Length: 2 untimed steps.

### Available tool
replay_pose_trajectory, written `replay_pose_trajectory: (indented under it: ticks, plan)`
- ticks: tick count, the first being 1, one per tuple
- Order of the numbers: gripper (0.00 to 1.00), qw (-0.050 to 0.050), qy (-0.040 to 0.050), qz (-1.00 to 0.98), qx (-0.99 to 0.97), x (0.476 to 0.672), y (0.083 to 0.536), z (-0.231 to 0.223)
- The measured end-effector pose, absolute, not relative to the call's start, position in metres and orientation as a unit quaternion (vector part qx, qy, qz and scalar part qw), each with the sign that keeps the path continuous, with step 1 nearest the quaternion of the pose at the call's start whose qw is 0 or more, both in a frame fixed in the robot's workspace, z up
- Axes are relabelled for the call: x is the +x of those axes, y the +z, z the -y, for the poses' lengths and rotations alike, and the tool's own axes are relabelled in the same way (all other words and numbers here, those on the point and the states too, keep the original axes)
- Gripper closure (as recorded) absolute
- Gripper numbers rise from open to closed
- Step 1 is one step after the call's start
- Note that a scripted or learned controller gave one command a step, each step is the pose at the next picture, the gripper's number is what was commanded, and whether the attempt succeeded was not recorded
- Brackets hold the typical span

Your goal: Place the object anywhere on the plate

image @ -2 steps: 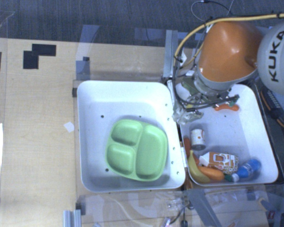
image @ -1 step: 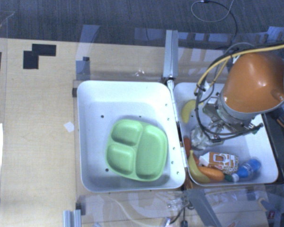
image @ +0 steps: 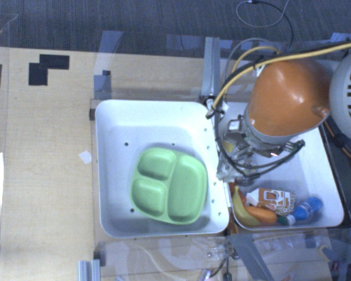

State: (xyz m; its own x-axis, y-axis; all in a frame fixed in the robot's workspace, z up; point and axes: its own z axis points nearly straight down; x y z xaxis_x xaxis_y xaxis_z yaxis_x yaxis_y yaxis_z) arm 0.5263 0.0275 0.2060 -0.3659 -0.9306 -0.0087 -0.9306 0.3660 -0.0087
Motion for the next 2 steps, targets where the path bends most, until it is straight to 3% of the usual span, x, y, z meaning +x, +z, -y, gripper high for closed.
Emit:
replay_pose_trajectory:
  ticks: [1,2]
  plan:
    - [1.0,0.004,-0.0016,-0.731,-0.682,0.489,0.207,-0.018]
    - [1.0,0.004,-0.0016,-0.567,-0.823,0.488,0.185,0.01]
